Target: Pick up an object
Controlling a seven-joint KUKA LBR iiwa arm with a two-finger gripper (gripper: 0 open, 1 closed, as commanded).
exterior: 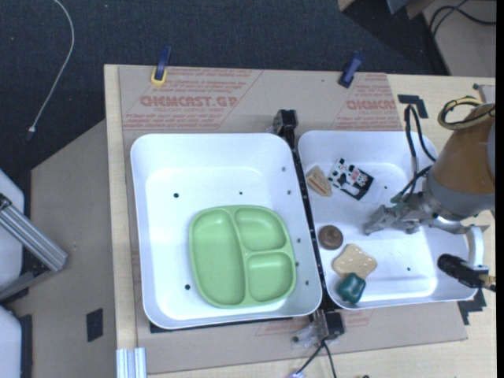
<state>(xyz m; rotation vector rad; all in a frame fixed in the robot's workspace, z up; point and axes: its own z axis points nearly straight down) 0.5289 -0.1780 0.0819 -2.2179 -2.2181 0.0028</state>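
You see the gripper [376, 224] low in the right bin [409, 286], near the brown cookie [331, 236]; you cannot tell its grip.

You have one fixed camera above the bench [236, 93], looking down at a slant from moderate height. It takes in both bins [157, 179] whole; the arm [465, 172] enters at right.

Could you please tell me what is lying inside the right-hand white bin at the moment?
The right bin holds a black-and-white card, a tan wedge, a brown disc, a beige slice and a teal lump. The gripper and arm cover part of its floor.
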